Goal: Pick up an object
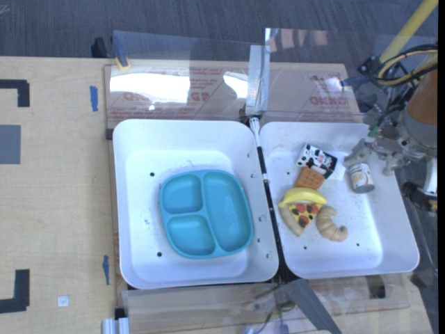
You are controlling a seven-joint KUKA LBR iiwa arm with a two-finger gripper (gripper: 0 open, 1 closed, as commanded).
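Pale wooden bench [55, 207], two white bins | tool [372, 160] at right bin's [396, 256] far-right rim, finger state cannot be told | small can [360, 178] just beside it, smooth, cylindrical, likely the nearest pick: centre over it, close across its round sides | banana [303, 197], pizza slice [300, 219], croissant [331, 225] clustered mid-bin | glossy teal divided plate [206, 213] in left bin [132, 152].

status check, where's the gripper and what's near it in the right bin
Gripper low at right bin's far right side, beside small can. No grasp visible. Toy food cluster apart, mid-bin. Blue tray in left bin.
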